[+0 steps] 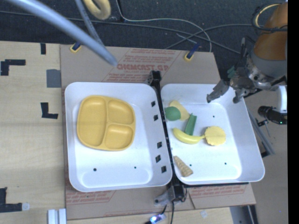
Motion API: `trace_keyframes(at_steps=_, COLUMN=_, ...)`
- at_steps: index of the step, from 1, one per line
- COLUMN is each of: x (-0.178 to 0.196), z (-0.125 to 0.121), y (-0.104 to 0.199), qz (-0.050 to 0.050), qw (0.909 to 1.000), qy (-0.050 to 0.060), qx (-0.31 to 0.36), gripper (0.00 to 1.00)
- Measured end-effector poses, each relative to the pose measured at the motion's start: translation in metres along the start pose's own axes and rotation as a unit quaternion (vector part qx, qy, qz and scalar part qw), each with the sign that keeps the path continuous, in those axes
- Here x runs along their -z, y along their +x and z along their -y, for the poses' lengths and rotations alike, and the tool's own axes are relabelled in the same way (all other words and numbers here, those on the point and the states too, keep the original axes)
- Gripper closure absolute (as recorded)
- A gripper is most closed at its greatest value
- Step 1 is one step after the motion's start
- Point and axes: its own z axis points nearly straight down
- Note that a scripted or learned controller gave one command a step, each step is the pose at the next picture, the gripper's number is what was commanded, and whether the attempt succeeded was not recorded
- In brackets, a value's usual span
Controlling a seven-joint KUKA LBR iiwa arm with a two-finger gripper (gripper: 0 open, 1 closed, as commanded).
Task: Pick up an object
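In the camera view the pick has not begun: the gripper [227,94] hangs over the right bin's [247,148] far right corner, fingers apart, holding nothing. Below and left of it lie a banana [186,136], green block [190,124], yellow round piece [215,136] and cone [183,166]. Further left, the left bin [74,167] holds a yellow divided plate [105,123].

A yellow divided plate [106,123] lies in the left bin [77,171]. Both bins rest on a brown cardboard sheet [140,62] atop the wooden worktop [28,143], which bears black tape marks [46,110]. Cables [187,29] trail behind.
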Motion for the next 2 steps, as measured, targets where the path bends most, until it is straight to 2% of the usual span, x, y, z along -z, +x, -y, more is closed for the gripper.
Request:
trace_keyframes(at_steps=1, x=0.008, z=-0.002, y=0.0, qz=0.001, qw=1.0, qy=-0.006, qx=0.002, gripper=0.0)
trace_keyframes(at_steps=2, x=-0.039, z=0.005, y=0.002, qz=0.001, qw=1.0, qy=-0.004, qx=0.001, gripper=0.0)
